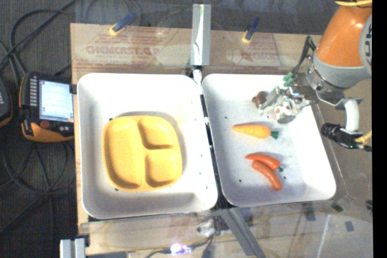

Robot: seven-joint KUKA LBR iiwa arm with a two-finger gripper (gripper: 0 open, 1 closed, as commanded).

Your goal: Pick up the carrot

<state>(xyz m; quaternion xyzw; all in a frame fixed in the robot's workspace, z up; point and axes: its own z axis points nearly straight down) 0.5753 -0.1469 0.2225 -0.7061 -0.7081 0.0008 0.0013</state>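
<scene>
An orange carrot [252, 130] with a small green tip lies flat in the middle of the right bin [314, 187], pointing left. My gripper [279, 103] hovers at the bin's upper right, a little above and to the right of the carrot and apart from it. The arm with its orange band [343, 39] reaches in from the right edge.
Two red chili peppers [266, 169] lie below the carrot in the right bin. A yellow divided tray [144, 151] sits in the left bin [91, 190]. A metal post [200, 33] stands behind the bins. A handheld pendant [48, 107] and cables lie at left.
</scene>
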